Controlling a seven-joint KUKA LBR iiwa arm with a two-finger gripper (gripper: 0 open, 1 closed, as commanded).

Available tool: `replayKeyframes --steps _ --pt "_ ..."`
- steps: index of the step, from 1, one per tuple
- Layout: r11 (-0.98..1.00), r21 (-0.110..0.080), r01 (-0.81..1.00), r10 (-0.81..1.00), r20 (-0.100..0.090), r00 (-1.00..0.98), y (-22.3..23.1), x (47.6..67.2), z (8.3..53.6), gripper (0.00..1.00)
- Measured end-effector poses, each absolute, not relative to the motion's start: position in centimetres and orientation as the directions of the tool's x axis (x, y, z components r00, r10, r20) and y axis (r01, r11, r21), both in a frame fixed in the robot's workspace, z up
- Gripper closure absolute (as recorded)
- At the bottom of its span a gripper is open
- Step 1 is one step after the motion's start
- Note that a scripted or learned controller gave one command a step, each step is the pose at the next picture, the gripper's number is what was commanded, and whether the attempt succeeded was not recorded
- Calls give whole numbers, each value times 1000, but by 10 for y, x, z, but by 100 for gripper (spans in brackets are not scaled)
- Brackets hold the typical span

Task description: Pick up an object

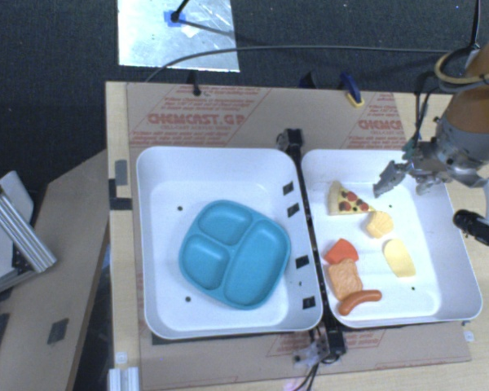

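- Dark carpet surrounds a bench (228, 108) covered with brown board, bearing two white bins side by side.
- Left bin (159, 186) holds a blue divided plate (235, 253), near its middle.
- Right bin (448, 275) holds toy food: a pizza slice (348, 201) at the far left, a small yellow chunk (380, 224) just right of it, a pale yellow wedge (398, 258) nearer, an orange-red piece (341, 252), a tan strip (345, 278) touching it, and a sausage (359, 300) nearest.
- Gripper (406, 173) hangs over the right bin's far part, just right of the pizza slice, holding nothing; whether it is open I cannot tell.
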State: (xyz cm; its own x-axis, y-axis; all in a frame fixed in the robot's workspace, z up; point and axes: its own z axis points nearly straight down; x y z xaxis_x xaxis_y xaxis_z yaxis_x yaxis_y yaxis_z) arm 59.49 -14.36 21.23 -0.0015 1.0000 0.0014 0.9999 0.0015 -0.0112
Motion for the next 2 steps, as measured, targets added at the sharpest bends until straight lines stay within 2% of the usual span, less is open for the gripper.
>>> replayKeyframes --steps 1,2 --pt "4 2 1000 1000 -1 -4 -143 598 220 0" --pt "5 0 1000 1000 0 -5 -142 607 173 0"
